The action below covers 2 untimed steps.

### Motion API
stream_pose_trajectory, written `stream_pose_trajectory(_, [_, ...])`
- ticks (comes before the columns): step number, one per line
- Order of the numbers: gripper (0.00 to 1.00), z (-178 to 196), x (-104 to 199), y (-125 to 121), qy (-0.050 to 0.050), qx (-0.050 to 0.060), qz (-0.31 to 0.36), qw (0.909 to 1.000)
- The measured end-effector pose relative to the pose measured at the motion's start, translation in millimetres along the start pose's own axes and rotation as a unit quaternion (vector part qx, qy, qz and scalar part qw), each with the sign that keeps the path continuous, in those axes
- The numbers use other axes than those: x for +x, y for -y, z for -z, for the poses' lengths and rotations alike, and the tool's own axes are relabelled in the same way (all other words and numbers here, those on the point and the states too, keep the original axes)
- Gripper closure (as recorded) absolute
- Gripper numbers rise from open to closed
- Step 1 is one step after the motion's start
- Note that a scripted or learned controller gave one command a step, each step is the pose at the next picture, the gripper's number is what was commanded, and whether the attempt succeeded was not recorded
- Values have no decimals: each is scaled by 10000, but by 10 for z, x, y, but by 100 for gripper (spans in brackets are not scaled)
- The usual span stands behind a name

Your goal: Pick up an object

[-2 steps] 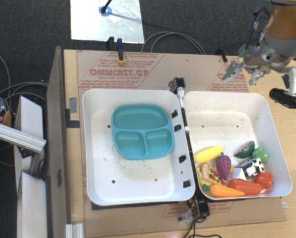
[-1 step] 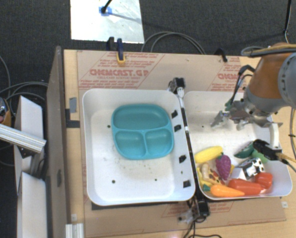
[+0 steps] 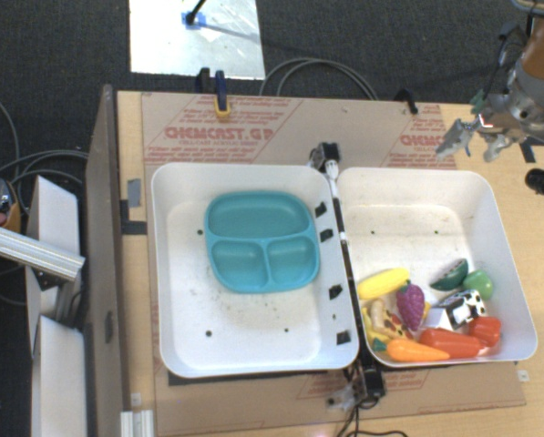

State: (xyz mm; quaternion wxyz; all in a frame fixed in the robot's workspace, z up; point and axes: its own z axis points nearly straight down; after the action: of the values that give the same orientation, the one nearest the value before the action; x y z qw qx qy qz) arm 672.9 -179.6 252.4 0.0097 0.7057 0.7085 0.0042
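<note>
Two shallow white bins sit side by side on the bench, touching along a shared middle edge. My gripper [image 3: 472, 139] hangs above the bench beyond the far right corner of the right bin [image 3: 490, 198], outside its rim. Its fingers are spread apart, and nothing lies between them. My wrist and the orange band sit above it at the upper right of the camera view.

Left bin [image 3: 176, 244]: one teal divided plate [image 3: 261, 241] lies flat near the centre, with three compartments, the large one toward the far side. Nothing rests on it.

Right bin: all objects are crowded into the near right corner, well apart from my gripper. Inventory as seen:
- yellow banana [image 3: 382, 283], at the left of the cluster, near the dividing edge;
- purple grape-like piece [image 3: 411, 304], just beside the banana;
- orange carrot [image 3: 415, 350], lying along the near wall;
- red piece [image 3: 452, 340], touching the carrot's far side;
- black-and-white block [image 3: 464, 309], above the red piece;
- dark green leaf-shaped piece [image 3: 448, 276] and a lighter green round piece [image 3: 479, 285], at the far side of the cluster.

A pale yellow item under the purple piece is too indistinct to identify.

The far half of the right bin shows bare floor with faint scuff marks.
</note>
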Motion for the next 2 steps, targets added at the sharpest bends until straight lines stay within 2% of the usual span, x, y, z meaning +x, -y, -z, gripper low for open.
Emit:
stream_pose_trajectory(1, [0, -1202, 545, 1298, -75, 195, -19, 9998])
stream_pose_trajectory(2, [0, -1644, 929, 1547, -50, 108, 5, 9999])
